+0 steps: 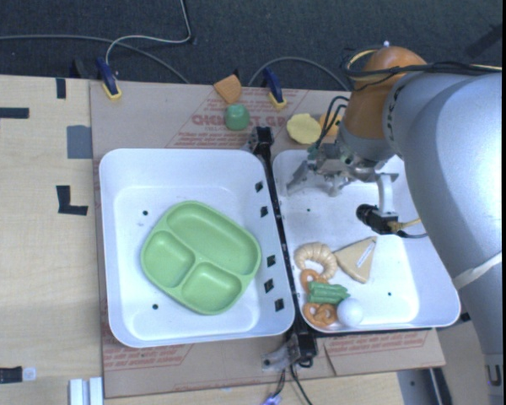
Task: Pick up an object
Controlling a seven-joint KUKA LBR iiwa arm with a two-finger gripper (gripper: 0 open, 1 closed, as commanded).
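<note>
The pincer (320,178) hangs low over the far end of the right bin (405,306), its fingers spread and holding nothing. Nearer the camera in that bin lie a cheese wedge (357,260), a pretzel (315,259), a green toy (327,293) and a white ball (350,313), clustered together. The left bin (118,226) holds a green divided plate (201,256).

The surface (34,226) is pale wood with a brown cardboard sheet (152,125) over it. Two white bins sit side by side on the sheet, the left bin (118,226) touching the right bin (405,310). Behind them lie an orange wedge (228,88), a green block (236,117) and a yellow piece (303,128).
</note>
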